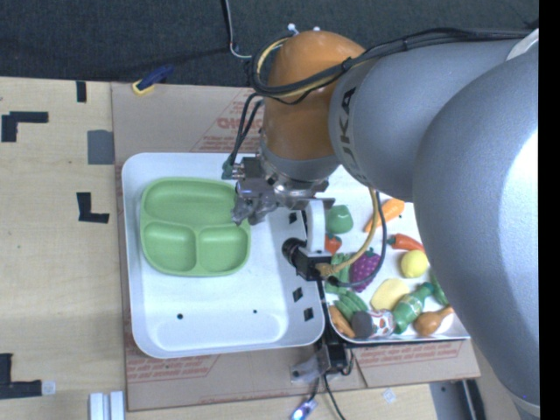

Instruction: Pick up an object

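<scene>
The toys (385,283) lie heaped in the right bin (442,331) at lower right of the frame, while the gripper (254,201) sits above centre, over the left bin (210,322) at the tray (192,226) edge. I cannot tell whether its fingers are apart or together. A clean pick probably means crossing right and dropping onto one toy at the heap's edge, such as the yellow one.

Wooden bench (52,261) with black marks, cardboard sheet (175,121), dark backdrop (105,16).

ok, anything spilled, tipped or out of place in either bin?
Nothing stands out. The green divided plate lies flat in the left bin. The toy food is heaped loosely but stays inside the right bin.
</scene>
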`<state>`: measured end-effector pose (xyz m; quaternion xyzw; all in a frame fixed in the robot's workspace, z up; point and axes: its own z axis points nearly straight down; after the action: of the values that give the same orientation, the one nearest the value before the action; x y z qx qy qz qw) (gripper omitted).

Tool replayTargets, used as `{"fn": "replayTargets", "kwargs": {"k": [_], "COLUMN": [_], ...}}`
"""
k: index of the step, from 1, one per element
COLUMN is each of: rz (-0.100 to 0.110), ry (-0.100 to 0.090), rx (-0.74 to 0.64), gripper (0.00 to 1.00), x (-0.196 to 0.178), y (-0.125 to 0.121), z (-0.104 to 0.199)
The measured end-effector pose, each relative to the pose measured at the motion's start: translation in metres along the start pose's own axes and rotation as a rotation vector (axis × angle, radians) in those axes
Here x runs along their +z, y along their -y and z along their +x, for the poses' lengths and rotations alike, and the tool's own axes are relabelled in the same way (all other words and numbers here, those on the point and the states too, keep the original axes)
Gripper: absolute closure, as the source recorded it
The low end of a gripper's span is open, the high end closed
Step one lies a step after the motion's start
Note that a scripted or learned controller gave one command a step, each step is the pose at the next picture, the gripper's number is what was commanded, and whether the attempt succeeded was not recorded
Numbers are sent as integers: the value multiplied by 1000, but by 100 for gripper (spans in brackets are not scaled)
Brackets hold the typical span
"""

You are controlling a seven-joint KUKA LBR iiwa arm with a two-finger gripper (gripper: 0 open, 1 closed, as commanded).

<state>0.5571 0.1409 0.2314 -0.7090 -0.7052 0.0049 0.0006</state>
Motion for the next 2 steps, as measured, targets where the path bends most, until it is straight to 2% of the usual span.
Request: {"fn": "replayTargets", "kwargs": {"k": [1,2], "rz": [-10,-10], "ry": [-6,-8], "rx": [-6,-12], "gripper": [100,100], "x": [-53,-96], "y": [0,-3], "z": [-14,33]}}
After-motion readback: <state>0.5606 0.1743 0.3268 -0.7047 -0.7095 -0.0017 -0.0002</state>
